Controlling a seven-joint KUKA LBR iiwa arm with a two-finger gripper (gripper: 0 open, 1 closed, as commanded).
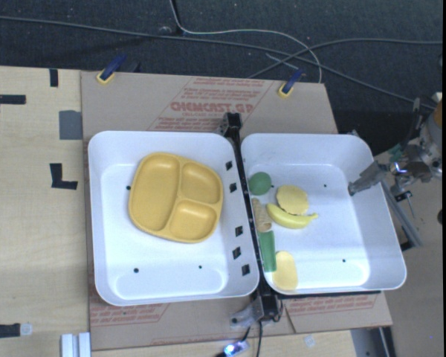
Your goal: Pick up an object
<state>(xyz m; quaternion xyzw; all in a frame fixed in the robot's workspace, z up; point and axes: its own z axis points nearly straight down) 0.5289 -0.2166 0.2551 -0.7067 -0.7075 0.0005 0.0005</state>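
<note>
Right bin (357, 222) of 2 on the counter (30, 222): small cluster of toy food pressed toward the shared inner wall. Green ball (260, 183) at the top, yellow round piece (292, 198) just beside it, banana (290, 217) touching that piece's lower edge, green stick (267, 250) along the wall, pale yellow lump (285, 271) at the bottom. Left bin (111, 274) with 1 yellow divided plate (175, 197).

Tool (363, 183) at the right bin's right rim, up on the wall, well apart from every item. Spread or pressed together: cannot tell, too small and blurred; nothing seen between its tips.

Key relation: nearest candidates, banana and yellow round piece, straight to the camera's left of the tool, across bare bin floor. Banana's long axis roughly left-right with a slight downward tilt. Likely need: travel left first, then descent.
</note>
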